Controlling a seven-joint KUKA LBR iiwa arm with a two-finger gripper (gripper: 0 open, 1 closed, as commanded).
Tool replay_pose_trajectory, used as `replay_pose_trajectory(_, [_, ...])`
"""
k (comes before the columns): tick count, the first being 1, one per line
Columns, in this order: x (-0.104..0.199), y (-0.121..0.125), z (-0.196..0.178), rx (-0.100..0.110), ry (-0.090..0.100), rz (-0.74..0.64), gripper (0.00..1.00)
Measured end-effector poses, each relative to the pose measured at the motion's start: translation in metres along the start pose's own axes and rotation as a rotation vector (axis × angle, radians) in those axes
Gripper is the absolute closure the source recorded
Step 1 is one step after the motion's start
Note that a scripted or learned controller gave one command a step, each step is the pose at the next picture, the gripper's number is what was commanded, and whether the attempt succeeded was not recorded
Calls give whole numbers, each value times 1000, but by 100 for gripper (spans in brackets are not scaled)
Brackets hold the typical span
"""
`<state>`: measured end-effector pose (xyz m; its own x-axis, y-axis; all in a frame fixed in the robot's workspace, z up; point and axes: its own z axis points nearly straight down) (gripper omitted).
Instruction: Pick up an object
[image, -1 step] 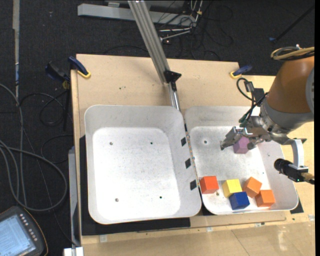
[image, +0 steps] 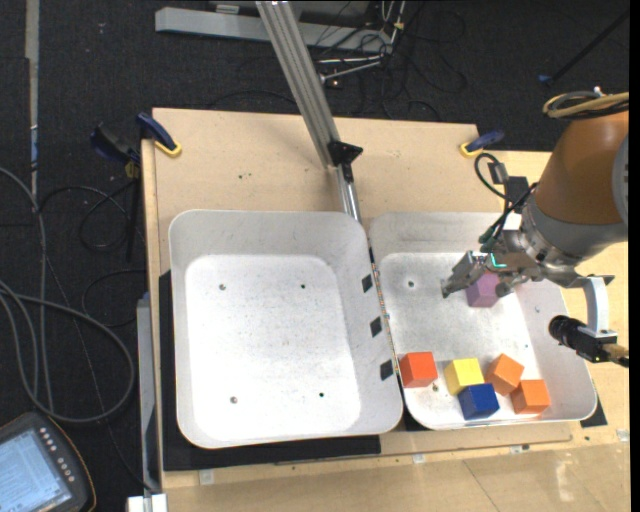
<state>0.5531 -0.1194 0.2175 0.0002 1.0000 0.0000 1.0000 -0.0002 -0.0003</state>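
My gripper (image: 483, 284) hangs over the middle of the right bin (image: 425, 300), with a purple block (image: 484, 291) between its two fingers. One finger (image: 459, 279) shows on the block's left, the other on its right. Near the bin's front edge lie an orange block (image: 418, 368), a yellow block (image: 464, 375), a blue block (image: 479, 401) and two more orange blocks (image: 507, 372) (image: 530, 396).
The left bin (image: 265, 325) sits beside the right one on the wooden bench. A grey metal pole (image: 305, 85) slants down from the top to the gap between the bins. The arm's orange band (image: 590, 165) fills the upper right.
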Motion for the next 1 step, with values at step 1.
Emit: replay_pose_trajectory(1, [-10,-2,56,6,0,2,0])
